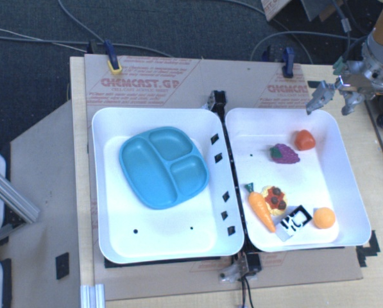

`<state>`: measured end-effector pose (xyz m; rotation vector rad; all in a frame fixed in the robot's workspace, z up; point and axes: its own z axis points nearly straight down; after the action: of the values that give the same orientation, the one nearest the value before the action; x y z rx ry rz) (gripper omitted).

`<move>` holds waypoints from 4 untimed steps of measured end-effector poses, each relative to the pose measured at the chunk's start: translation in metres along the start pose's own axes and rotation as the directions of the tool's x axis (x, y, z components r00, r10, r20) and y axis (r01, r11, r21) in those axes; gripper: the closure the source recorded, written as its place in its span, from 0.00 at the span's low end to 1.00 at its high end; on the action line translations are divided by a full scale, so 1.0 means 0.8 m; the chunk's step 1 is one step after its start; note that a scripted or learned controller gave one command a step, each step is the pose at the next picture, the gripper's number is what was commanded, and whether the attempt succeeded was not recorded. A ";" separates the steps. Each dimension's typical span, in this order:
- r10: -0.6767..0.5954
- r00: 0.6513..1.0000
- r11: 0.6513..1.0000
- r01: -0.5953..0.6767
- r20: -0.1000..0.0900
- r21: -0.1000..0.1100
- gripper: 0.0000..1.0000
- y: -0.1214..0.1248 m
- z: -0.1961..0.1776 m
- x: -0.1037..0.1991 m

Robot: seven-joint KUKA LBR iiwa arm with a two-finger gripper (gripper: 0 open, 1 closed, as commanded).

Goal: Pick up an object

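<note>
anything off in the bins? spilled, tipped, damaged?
Nothing spilled or broken. The blue divided plate lies flat but askew in the left bin. In the right bin, the carrot, pizza slice and black-and-white tag crowd the near edge, touching. The gripper hovers over the far rim, fingers open.

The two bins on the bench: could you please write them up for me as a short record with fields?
left bin: holds a blue divided plate
right bin: holds the toy foods
far end of right bin: red tomato, with purple grapes beside it
near end of right bin: carrot, pizza slice, black and white tag, orange
gripper: open, above the far right corner of the right bin, holding nothing
</note>
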<state>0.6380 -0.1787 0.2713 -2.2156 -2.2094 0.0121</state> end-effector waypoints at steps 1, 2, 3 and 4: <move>-0.003 1.000 1.000 0.003 0.003 -0.014 0.00 0.002 -0.011 0.001; -0.003 1.000 1.000 0.003 0.002 -0.008 0.00 0.007 0.068 0.001; -0.003 1.000 1.000 0.003 0.001 -0.008 0.00 0.002 0.123 0.006; -0.002 1.000 1.000 0.002 0.001 -0.008 0.00 -0.007 0.186 -0.002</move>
<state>0.6300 -0.1797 0.1229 -2.2183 -2.2165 0.0043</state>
